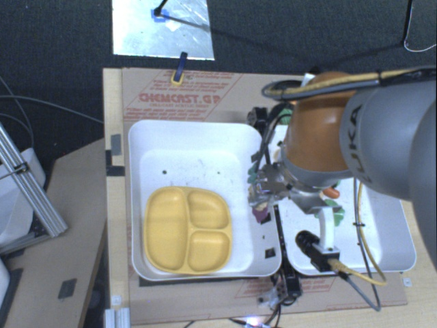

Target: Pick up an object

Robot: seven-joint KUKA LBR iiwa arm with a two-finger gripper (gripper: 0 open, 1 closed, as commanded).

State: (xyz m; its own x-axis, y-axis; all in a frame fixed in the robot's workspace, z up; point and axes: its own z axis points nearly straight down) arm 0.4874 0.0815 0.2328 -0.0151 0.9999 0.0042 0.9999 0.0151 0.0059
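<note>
The yellow tray [188,229] lies left of the gripper [263,195] — long axis running near-to-far; jaws' state I cannot tell.

Bench [116,265]: two bins side by side on a cardboard sheet [184,98], left bin [198,139] and right bin [396,248] touching along their inner walls. Left bin: one three-compartment tray [188,229] in its near-left part, near the front wall. Arm [362,135]: enters from the right, above the right bin, wrist over the seam between the bins; a metal plate [162,18] lies behind the cardboard sheet.
</note>
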